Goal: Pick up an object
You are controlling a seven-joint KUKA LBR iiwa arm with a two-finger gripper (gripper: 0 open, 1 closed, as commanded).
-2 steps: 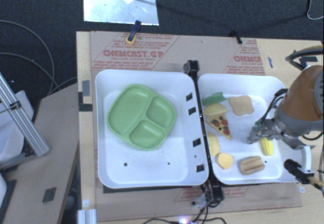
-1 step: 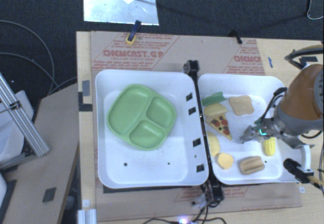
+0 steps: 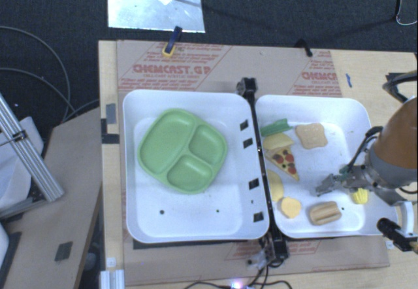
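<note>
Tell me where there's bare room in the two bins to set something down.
Left bin: a bare strip in front of the green plate, running along the near wall, plus a narrower margin beyond the plate. Right bin: crowded. Pizza slice, toast, hot dog bun and the claw fill it; a bare patch lies between toast and claw.

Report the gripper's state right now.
Gripper: in the right bin, above the hot dog bun; open or shut cannot be told.
</note>
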